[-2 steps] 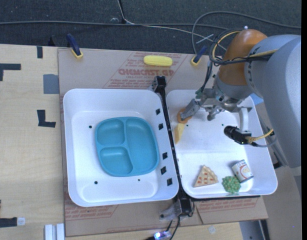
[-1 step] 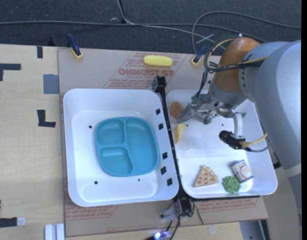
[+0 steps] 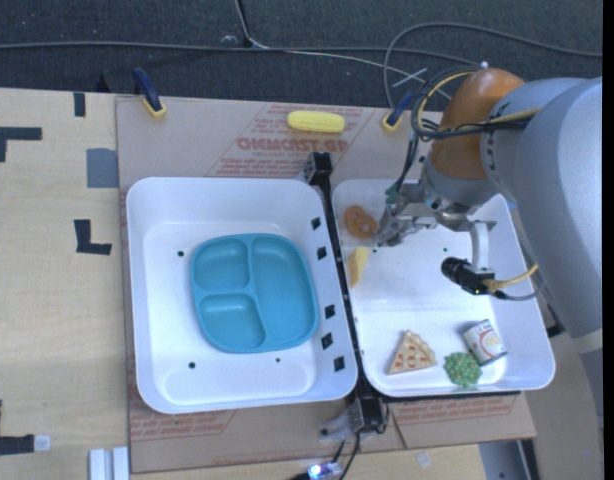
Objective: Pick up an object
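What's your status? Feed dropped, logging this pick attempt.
Gripper low in right bin, fingers unclear. Brown round piece just beside it. Yellow chunk nearby.

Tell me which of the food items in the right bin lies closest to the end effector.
The round orange-brown piece, at the bin's upper left, just left of the end effector. The pizza slice, the green piece and the small can lie along the bin's lower edge.
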